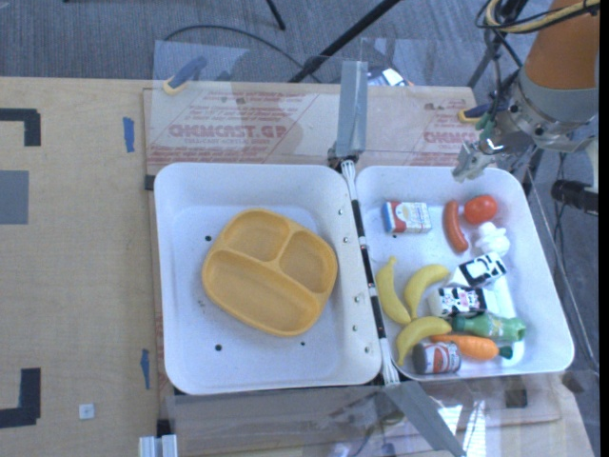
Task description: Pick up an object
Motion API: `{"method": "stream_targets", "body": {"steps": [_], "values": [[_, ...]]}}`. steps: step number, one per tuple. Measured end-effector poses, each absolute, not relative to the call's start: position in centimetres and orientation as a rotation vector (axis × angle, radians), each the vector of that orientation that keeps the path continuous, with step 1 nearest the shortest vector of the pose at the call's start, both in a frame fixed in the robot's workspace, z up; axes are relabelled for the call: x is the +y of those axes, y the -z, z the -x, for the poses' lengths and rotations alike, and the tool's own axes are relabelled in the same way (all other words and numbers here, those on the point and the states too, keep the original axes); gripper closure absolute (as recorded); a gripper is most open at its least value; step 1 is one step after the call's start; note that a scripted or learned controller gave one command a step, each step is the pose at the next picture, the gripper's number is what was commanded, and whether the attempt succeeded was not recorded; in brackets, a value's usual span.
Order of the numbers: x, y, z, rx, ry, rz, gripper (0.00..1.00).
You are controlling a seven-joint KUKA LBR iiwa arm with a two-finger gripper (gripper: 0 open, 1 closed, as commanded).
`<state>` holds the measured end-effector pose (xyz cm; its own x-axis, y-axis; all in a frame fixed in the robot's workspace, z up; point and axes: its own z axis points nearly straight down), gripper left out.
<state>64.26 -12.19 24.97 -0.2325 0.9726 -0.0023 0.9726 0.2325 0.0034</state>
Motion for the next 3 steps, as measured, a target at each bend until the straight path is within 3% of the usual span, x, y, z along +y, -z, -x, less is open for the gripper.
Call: {"method": "stream_targets", "body": {"steps": [1, 2, 3], "values": [[-12.2, -24.9, -64.2, 2.463, -0.001, -1.945, 0.00], [-16.4, -24.3, -66.5, 2.550, -0.002, -1.823, 0.00], [-12.7, -15.0, -66.7, 2.542, -0.001, -1.844, 0.00]]}}
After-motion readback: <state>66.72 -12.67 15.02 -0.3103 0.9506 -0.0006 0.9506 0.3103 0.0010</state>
